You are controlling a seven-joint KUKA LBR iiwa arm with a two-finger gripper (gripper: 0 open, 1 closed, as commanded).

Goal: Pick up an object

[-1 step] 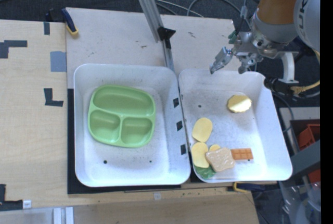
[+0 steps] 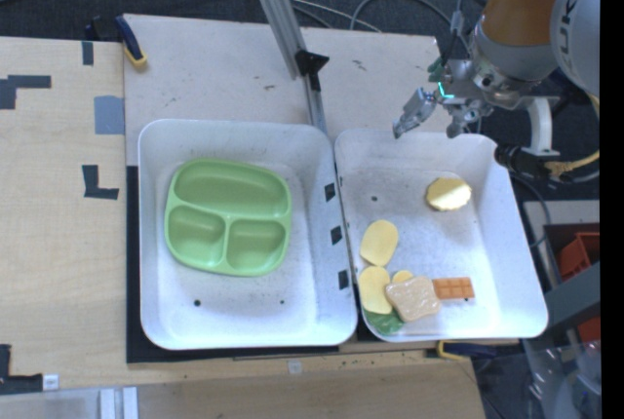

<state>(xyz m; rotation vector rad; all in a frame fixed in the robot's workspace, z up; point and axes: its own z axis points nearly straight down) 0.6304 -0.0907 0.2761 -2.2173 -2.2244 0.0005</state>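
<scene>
1. Nearest the camera, at the front of the right bin (image 2: 517, 212), a tan toast slice (image 2: 413, 298) lies touching an orange cracker (image 2: 452, 288), with two yellow slices (image 2: 378, 242) just beside.
2. Further back, a round yellow bun (image 2: 448, 194) sits alone, well apart from that cluster.
3. In the left bin (image 2: 156, 212) rests a green divided plate (image 2: 229, 216).
4. Farthest, the end effector (image 2: 429, 115) hangs above the right bin's back edge, open and holding nothing.
5. The approach step seems in hand; next it likely must move forward over the bun, descend and close.
</scene>
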